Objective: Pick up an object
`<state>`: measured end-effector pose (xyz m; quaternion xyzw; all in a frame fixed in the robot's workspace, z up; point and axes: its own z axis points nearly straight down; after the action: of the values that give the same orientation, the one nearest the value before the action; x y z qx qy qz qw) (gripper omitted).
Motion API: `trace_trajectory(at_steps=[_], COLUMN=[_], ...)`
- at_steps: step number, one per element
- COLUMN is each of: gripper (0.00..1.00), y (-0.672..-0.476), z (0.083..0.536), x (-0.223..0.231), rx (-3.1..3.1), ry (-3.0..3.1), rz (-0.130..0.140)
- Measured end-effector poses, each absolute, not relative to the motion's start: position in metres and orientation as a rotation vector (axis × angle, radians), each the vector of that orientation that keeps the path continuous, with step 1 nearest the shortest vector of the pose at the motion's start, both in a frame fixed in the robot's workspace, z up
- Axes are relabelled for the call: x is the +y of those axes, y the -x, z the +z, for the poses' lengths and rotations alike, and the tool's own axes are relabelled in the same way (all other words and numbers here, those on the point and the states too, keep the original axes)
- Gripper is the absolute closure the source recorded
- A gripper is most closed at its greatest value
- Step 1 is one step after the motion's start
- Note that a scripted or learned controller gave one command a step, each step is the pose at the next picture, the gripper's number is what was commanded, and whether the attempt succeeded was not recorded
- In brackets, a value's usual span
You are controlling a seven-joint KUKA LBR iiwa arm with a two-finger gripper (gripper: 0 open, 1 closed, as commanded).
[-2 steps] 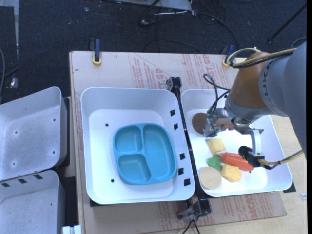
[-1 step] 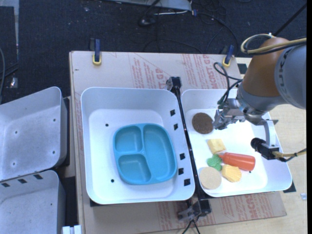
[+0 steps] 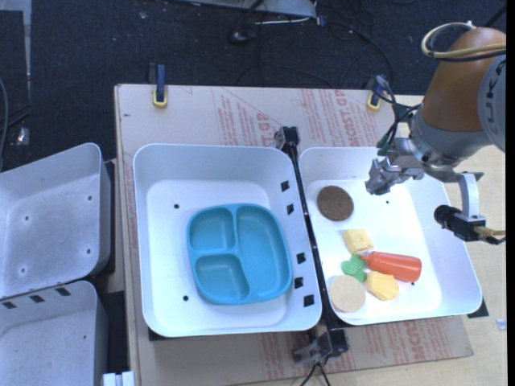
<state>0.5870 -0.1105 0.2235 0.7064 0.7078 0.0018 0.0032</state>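
Arm (image 3: 463, 87): reached in from the right, its orange band above the wrist, over the far right part of the right bin.
Gripper (image 3: 380, 182): hung above the far part of the right bin, pointing down and leftward, up and to the right of the brown disc.
Grip: too small and dark to tell whether it was spread or closed; nothing showed in it.
Right bin (image 3: 451, 296): white and shallow, holding all the loose food items.
Brown disc (image 3: 335, 203): lay flat near the bin's left wall, apart from the other pieces.
Yellow cube (image 3: 357, 240): sat below the disc, just above the cluster.
Red carrot (image 3: 394, 264): lay on its side, pointing right, beside the cube.
Green piece (image 3: 352, 266): lay at the carrot's left end, touching it.
Yellow wedge (image 3: 382, 286): lay just under the carrot.
Tan disc (image 3: 348, 294): lay flat at the near left, touching the green piece and the wedge.
Left bin (image 3: 161, 175): white, beside the right bin, a black divider between them.
Blue tray (image 3: 238, 252): three compartments, resting in the middle of the left bin.
Bench (image 3: 209, 111): cardboard-covered, yellow clamps at the far edge.
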Motion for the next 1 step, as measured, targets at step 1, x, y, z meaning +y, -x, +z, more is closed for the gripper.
trace_trajectory(at_steps=[1], gripper=[1.00], y=[-0.5876], z=[0.2306], x=[-0.1106], rx=[2.222], ry=[-2.218], rz=[0.001])
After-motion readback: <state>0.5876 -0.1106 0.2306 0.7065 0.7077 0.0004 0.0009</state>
